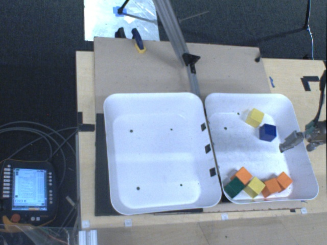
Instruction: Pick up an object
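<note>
The right white bin (301,117) holds several small blocks. A yellow block (254,117) and a blue block (267,132) lie near its back. Along its front wall sit a green block (234,188), a yellow block (254,187) and three orange blocks, one behind them (243,175) and two to their right (272,186) (284,179). My gripper (292,141) reaches in over the bin's right wall, just right of the blue block and apart from it. Nothing shows in its grasp.
The left white bin (110,137) sits beside the right one, joined by dark clips (208,148). A slanted metal pole (176,32) crosses the back board. A teach pendant (28,190) and cables lie at the lower left, off the bench.
</note>
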